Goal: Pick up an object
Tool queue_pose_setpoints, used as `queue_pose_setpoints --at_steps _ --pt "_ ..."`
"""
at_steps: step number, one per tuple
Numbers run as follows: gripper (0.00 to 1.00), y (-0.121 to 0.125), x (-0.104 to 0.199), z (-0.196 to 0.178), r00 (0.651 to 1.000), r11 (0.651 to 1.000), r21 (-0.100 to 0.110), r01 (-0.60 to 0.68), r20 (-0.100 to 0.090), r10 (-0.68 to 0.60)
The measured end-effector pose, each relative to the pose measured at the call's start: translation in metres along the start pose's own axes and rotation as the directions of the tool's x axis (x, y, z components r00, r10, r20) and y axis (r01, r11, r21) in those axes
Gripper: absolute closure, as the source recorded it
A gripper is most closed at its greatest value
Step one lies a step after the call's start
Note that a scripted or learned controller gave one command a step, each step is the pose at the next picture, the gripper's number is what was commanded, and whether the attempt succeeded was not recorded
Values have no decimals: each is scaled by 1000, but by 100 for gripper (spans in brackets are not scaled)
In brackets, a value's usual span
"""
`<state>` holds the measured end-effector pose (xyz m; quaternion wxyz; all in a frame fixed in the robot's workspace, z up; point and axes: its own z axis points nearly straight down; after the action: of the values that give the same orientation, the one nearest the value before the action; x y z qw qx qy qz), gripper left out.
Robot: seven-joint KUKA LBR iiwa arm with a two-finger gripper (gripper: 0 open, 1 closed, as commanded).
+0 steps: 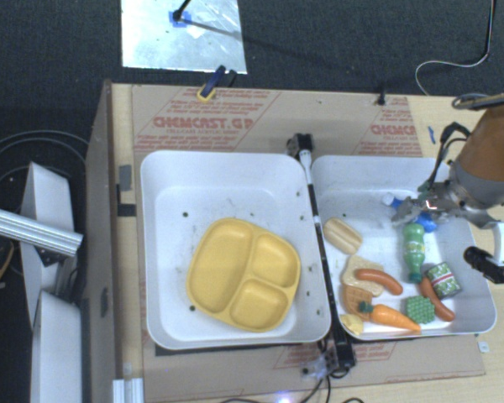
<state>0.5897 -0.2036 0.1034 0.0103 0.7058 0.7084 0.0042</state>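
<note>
L bin (164, 250) – yellow tray (244, 273); R bin (361, 183) – toy food (386, 296).

Bulky grey robot arm (487, 183) with broad orange band, black cable looping alongside, dark two-finger metal gripper (418, 211).

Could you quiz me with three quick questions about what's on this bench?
1. True or false: the yellow divided plate lies in the left bin.
2. Which toy lies nearest the gripper? A) green bottle B) carrot C) bread roll
3. Fill in: the sausage lies in the ____ bin.

Key: 1 true; 2 A; 3 right.
</note>
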Motion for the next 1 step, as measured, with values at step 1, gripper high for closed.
queue_pose_setpoints --at_steps 1 --pt "0 -5 17 6 1000 1000 -8 0 4 0"
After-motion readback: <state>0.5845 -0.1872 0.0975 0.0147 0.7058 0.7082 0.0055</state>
